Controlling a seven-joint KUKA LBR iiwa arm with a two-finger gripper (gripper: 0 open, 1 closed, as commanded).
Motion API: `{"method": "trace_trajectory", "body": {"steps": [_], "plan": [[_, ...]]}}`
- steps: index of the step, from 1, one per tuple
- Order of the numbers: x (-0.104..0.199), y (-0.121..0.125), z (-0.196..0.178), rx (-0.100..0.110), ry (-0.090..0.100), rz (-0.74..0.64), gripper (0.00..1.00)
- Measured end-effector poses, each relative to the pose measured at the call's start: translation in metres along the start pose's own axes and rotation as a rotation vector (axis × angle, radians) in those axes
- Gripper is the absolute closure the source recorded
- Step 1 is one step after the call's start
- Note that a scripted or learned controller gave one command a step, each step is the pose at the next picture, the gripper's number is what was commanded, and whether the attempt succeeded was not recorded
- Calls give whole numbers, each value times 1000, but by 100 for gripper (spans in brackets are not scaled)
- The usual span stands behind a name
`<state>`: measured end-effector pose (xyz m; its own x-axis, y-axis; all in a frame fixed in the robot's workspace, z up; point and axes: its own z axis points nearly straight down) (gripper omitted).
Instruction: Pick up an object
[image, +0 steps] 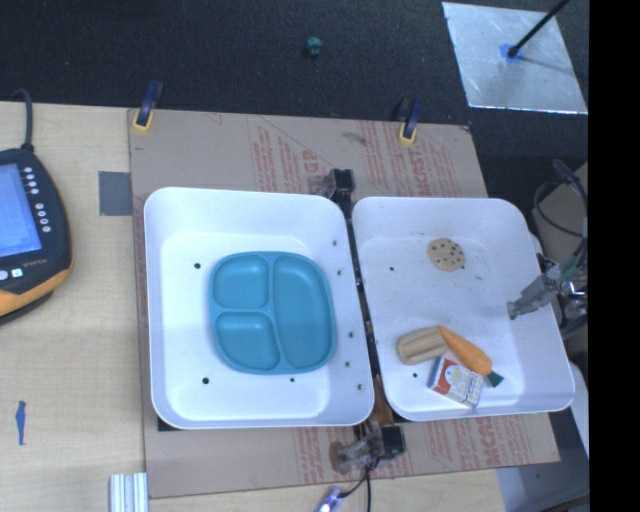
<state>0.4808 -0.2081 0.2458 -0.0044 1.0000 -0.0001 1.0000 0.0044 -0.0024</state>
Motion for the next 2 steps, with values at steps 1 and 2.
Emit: {"method": "trace_trajectory", "body": {"steps": [1, 2], "plan": [[61, 27, 104, 3, 1, -2, 0], [32, 98, 154, 1, 0, -1, 0]]}}
